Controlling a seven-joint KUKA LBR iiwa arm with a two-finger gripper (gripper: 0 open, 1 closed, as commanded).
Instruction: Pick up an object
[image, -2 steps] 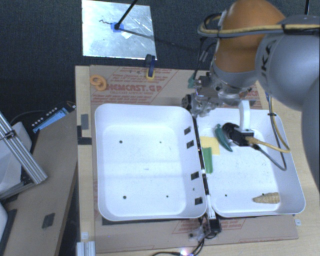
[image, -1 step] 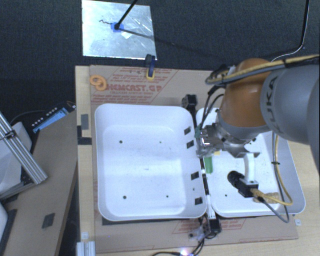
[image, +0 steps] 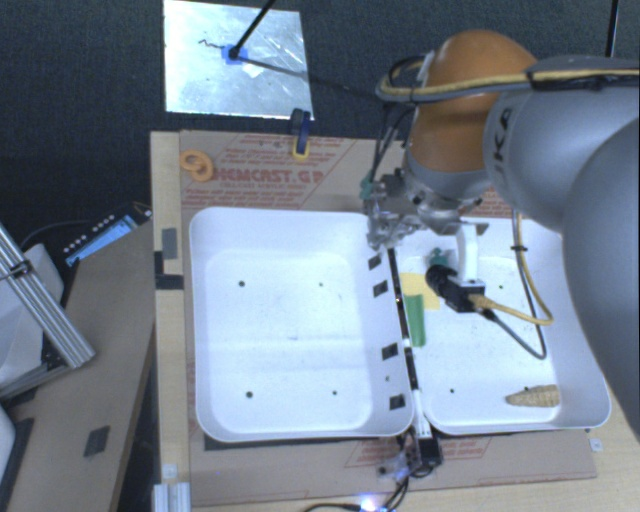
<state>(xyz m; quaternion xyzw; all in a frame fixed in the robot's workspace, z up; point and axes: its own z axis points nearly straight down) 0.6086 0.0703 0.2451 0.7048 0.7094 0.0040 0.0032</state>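
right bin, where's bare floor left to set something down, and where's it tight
In the right bin, bare floor lies in the near middle, bordered by the divider wall, the green object above and the tan corn-like piece at the near right. It is crowded at the far end, where the gripper, yellow cable and arm hang. The left bin floor is open throughout.

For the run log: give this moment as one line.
arm: over right bin near divider | gripper: fingers unclear | right bin: green stick, yellow piece, tan cob | nothing seen lifted
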